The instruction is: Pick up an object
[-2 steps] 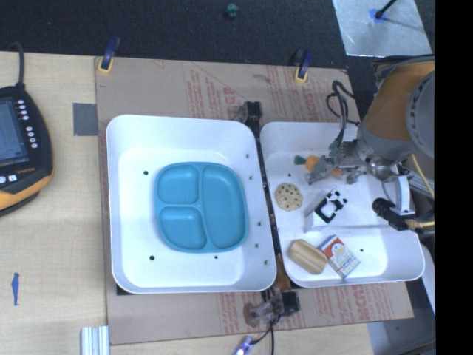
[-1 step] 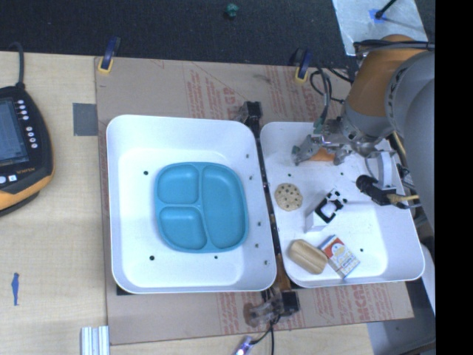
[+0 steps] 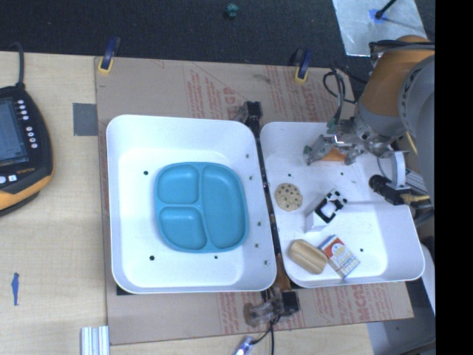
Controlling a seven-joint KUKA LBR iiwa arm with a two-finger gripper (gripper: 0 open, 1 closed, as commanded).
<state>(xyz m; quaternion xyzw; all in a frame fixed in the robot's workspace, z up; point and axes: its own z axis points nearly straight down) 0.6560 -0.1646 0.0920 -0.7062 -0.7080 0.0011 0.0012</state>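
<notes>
My gripper [image 3: 334,149] is low over the back of the right bin [image 3: 384,250], its fingers spread open. A small orange object [image 3: 335,154] lies between them on the bin floor; whether they touch it I cannot tell. Further forward in the same bin are a round brown cookie [image 3: 288,196], a small black-and-white object [image 3: 329,207], a tan bread roll [image 3: 307,256] and a small red-and-white box [image 3: 341,257]. The grey arm with its orange band [image 3: 392,80] comes in from the right.
The left bin [image 3: 126,257] holds a blue divided plate [image 3: 201,205]. A black-and-orange teach pendant [image 3: 18,150] lies on the bench at far left. Clamps [image 3: 300,63] pin the cardboard sheet at the back. A black arm fitting [image 3: 388,188] overhangs the right bin's right side.
</notes>
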